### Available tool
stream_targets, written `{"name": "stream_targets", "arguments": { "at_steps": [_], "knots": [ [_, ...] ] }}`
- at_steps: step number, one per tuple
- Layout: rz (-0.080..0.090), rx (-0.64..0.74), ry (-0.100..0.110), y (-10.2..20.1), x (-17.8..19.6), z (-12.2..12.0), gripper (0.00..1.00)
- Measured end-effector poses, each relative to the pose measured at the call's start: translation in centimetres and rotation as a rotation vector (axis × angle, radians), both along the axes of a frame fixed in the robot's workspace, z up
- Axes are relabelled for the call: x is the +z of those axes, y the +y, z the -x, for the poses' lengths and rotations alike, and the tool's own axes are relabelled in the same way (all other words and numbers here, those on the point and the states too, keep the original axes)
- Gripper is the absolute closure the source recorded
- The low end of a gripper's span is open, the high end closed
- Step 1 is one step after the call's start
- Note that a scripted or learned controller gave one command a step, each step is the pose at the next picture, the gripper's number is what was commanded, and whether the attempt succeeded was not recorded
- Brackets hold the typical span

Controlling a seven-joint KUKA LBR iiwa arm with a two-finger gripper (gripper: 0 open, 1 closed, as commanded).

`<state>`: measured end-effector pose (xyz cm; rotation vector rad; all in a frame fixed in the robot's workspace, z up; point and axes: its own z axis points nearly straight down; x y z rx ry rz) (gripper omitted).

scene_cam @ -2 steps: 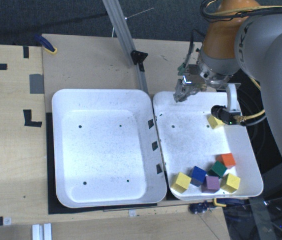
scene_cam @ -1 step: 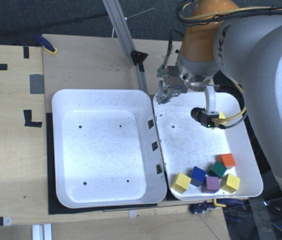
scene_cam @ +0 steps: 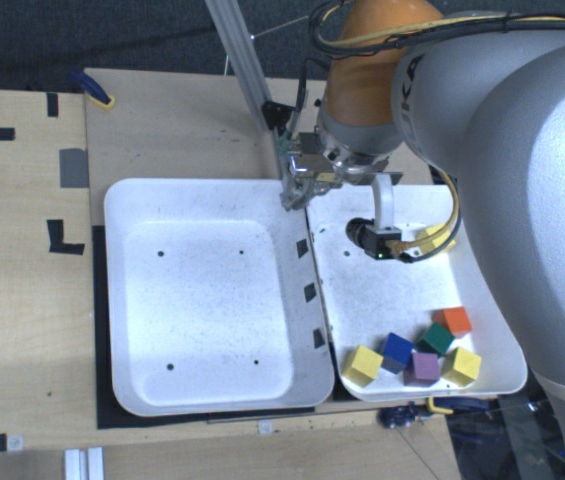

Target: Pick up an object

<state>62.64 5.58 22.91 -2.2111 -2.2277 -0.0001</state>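
Currently clustered at right bin (scene_cam: pixel 482 298) near corner: small cubes, yellow (scene_cam: pixel 363 365), blue (scene_cam: pixel 397 350), purple (scene_cam: pixel 424 367), green (scene_cam: pixel 436 339), orange (scene_cam: pixel 455 320), yellow (scene_cam: pixel 465 365). Tool (scene_cam: pixel 297 190) poised over bins' shared rim, well apart. Tool state: cannot tell.

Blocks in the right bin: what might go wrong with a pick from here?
1. The blocks sit tightly clustered in the near corner of the right bin, so a grasp could knock neighbours aside or catch two.
2. The end effector sits at the far rim by the divider, away from them, and may close on nothing.
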Motion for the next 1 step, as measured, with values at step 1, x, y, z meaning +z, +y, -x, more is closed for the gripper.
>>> {"name": "stream_targets", "arguments": {
  "at_steps": [1],
  "knots": [
    [0.0, -0.001, 0.001, 4.22, 0.51, 1.78, 1.0]
  ]
}}
